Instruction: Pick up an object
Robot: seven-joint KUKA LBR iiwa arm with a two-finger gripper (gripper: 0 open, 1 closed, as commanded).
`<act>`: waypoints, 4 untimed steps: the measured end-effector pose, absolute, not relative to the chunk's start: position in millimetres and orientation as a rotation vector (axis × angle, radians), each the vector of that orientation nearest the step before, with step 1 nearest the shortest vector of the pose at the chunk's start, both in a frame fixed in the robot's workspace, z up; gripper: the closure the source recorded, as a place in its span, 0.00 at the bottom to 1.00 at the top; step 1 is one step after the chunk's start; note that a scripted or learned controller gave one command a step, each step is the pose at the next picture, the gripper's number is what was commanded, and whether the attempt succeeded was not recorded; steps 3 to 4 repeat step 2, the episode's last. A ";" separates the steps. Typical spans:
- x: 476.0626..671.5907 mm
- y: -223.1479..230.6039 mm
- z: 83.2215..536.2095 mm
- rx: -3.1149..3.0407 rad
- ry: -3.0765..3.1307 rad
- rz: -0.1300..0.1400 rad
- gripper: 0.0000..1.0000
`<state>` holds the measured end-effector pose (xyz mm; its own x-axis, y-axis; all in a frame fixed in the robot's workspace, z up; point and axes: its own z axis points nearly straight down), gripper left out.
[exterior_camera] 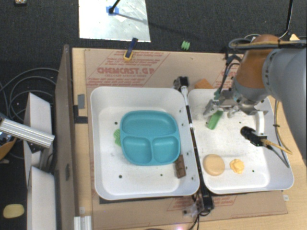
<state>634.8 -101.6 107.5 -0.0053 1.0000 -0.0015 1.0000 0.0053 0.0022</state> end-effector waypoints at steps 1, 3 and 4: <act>641.8 -83.2 83.6 2.214 2.228 0.001 0.00; 642.8 -84.1 95.8 2.212 2.226 0.005 1.00; 642.8 -84.1 95.8 2.212 2.226 0.005 1.00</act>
